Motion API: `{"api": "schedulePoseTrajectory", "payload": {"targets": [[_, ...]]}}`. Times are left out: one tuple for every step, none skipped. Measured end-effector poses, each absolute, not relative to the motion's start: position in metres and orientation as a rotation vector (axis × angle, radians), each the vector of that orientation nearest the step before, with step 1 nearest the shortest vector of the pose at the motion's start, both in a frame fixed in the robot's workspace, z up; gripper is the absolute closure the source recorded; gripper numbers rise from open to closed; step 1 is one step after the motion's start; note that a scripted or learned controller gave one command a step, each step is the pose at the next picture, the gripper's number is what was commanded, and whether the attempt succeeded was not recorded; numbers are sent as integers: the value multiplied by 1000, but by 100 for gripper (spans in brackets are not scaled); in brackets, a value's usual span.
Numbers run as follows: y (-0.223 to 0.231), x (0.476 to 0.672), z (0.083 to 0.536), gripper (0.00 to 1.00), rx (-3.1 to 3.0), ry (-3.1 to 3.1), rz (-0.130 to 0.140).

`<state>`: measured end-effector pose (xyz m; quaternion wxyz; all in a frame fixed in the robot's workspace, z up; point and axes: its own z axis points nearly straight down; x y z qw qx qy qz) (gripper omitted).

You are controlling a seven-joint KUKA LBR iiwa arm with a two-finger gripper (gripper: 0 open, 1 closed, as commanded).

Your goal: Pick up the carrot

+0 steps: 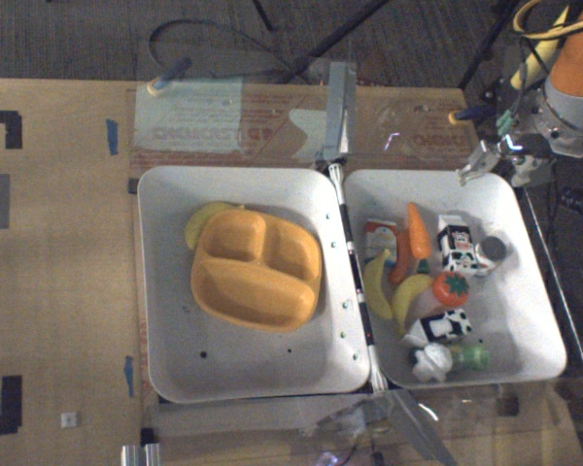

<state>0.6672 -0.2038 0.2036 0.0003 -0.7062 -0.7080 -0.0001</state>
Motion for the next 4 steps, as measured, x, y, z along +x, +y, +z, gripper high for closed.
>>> {"api": "schedulePoseTrajectory", "payload": {"targets": [[-162, 667, 148, 0, -2039, -2389, 0], [-112, 650, 111, 0, -1893, -2506, 0], [-121, 644, 98, 0, -1689, -2672, -26], [-45, 641, 187, 0, -1549, -2739, -5]]}}
